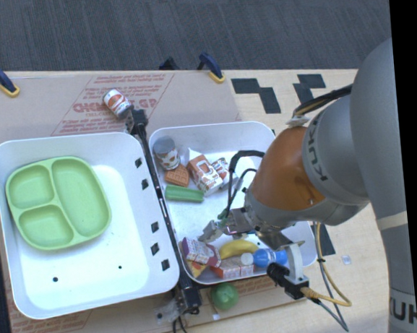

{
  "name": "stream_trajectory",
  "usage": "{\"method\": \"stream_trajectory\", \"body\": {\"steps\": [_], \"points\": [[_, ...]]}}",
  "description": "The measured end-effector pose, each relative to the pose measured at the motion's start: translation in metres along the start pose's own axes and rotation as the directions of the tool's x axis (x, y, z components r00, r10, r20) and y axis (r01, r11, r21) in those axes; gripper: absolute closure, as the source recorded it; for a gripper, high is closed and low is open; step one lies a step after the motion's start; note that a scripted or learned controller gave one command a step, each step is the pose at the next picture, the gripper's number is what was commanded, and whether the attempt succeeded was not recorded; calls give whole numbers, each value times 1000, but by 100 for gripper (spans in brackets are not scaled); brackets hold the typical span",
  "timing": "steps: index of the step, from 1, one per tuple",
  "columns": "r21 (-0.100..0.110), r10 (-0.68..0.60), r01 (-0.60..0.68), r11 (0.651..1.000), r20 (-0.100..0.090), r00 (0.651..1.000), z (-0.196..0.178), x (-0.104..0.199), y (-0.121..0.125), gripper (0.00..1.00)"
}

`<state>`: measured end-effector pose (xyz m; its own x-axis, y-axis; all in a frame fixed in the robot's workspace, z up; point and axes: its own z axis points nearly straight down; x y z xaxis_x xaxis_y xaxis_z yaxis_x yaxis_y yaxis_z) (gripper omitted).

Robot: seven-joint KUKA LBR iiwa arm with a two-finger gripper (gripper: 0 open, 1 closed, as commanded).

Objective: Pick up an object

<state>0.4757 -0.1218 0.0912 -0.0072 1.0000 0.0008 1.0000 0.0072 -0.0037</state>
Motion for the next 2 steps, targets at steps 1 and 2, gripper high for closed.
{"method": "stream_trajectory", "body": {"steps": [1,2], "points": [[-2,-6,6,1000,1,1000,-10,0,2,100],[-9,1,-1,1000,3,1000,-211,26,16,100]]}}
